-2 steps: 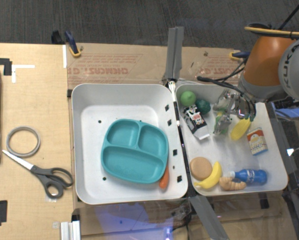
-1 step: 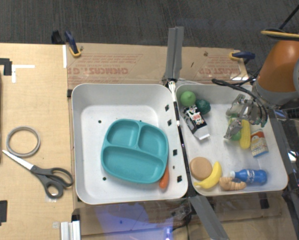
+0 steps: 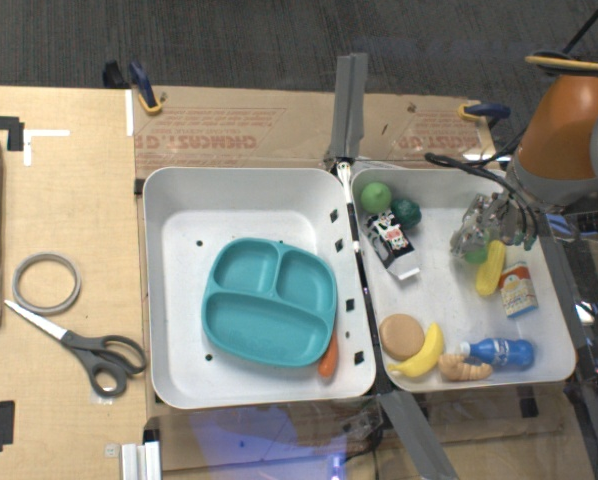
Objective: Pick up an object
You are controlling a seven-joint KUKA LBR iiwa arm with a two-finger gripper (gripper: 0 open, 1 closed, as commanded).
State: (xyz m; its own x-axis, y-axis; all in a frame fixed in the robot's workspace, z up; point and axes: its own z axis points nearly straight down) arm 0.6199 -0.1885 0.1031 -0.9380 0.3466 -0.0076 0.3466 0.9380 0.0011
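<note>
Camera view: end effector [image 3: 482, 230] above yellow corn [image 3: 490, 268], right bin [image 3: 559, 363].

Yellow corn cob [image 3: 490, 268] lying near-upright in right bin [image 3: 449, 183], touching small carton [image 3: 517, 292].

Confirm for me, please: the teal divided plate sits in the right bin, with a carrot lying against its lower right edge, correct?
Not quite. The camera view shows the teal divided plate in the left bin, not the right one. The carrot does lie against the plate's lower right edge.
</note>
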